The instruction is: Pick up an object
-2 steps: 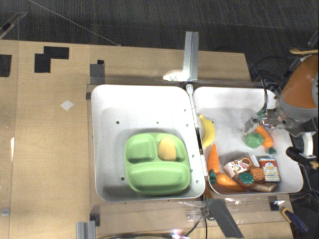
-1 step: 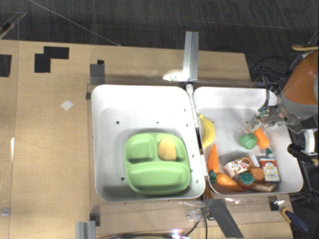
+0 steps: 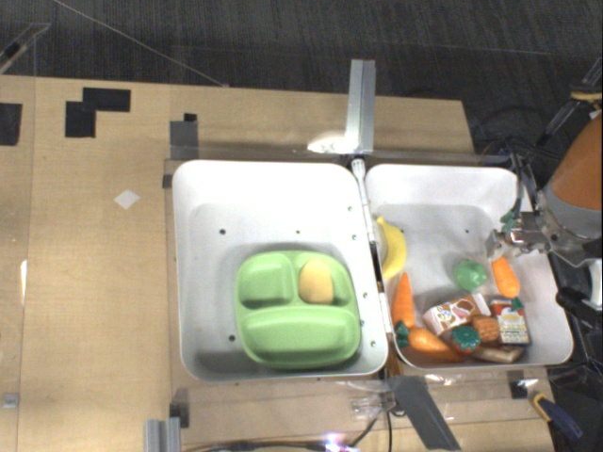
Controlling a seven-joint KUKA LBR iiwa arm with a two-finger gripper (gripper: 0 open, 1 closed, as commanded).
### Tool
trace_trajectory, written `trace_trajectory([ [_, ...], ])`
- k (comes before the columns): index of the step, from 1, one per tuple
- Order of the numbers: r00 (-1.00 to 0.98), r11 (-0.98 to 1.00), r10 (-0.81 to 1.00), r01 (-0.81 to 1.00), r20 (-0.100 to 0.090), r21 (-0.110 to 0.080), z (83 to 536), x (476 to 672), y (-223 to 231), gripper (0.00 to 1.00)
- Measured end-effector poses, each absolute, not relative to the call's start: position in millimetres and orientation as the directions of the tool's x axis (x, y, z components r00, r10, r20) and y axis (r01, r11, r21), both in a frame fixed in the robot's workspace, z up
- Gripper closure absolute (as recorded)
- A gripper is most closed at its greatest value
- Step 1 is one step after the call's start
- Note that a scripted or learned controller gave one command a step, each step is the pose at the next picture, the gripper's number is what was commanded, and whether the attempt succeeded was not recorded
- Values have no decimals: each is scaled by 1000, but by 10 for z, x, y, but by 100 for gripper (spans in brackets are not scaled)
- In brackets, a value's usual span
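The right bin (image 3: pixel 433 191) holds toy food: a yellow banana (image 3: pixel 392 249) at its left wall, a long carrot (image 3: pixel 403 299), a second carrot (image 3: pixel 430 344) lying at the front, a green round piece (image 3: pixel 470 274), a short orange carrot (image 3: pixel 506 277) and several small snack packets (image 3: pixel 454 314). My gripper (image 3: pixel 512 234) hangs at the bin's right side, just behind the short orange carrot and right of the green piece. Nothing shows held in it.
The left bin (image 3: pixel 217 205) bears a green divided plate (image 3: pixel 292 332) with a yellow-tan oval fruit (image 3: pixel 317 281) in its back right compartment. A metal post (image 3: pixel 362 102) stands behind the divider between the bins. Cables lie at the right.
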State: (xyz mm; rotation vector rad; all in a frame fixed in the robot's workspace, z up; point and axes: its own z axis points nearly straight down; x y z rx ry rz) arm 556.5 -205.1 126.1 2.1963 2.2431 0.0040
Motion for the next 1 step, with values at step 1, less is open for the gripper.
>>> trace_trajectory([
  [1, -45, 45, 999, 999, -1, 7, 2328, 5794, -1367, 100],
])
